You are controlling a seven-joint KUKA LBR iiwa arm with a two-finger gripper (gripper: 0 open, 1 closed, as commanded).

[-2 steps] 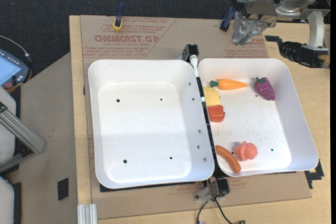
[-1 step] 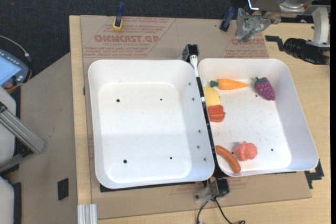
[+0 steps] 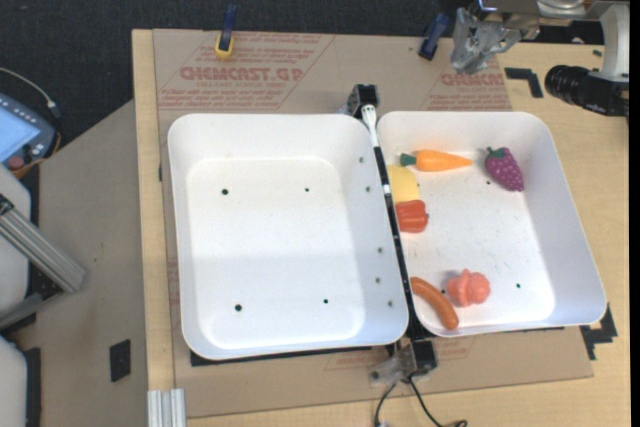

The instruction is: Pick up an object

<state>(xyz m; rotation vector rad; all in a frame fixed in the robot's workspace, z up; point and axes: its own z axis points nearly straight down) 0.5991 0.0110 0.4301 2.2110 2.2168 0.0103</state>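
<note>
The right bin (image 3: pixel 560 205) holds several toy foods. An orange carrot (image 3: pixel 438 159) lies near its far edge, with a purple grape bunch (image 3: pixel 505 168) to its right. A yellow piece (image 3: pixel 401 182) and a red pepper (image 3: pixel 411 215) sit against the left wall. Near the front edge lie a sausage (image 3: pixel 436 303) and a pink piece (image 3: pixel 468 288). My gripper (image 3: pixel 476 50) hangs high beyond the right bin's far edge, over the cardboard, away from all the objects. Nothing shows between its fingers.
The left bin (image 3: pixel 200 245) stands beside the right one, a black clamp (image 3: pixel 362 100) at the far end of their shared wall. A yellow and blue clip (image 3: pixel 226 35) and a blue clip (image 3: pixel 433 35) sit on the cardboard's far edge.
</note>
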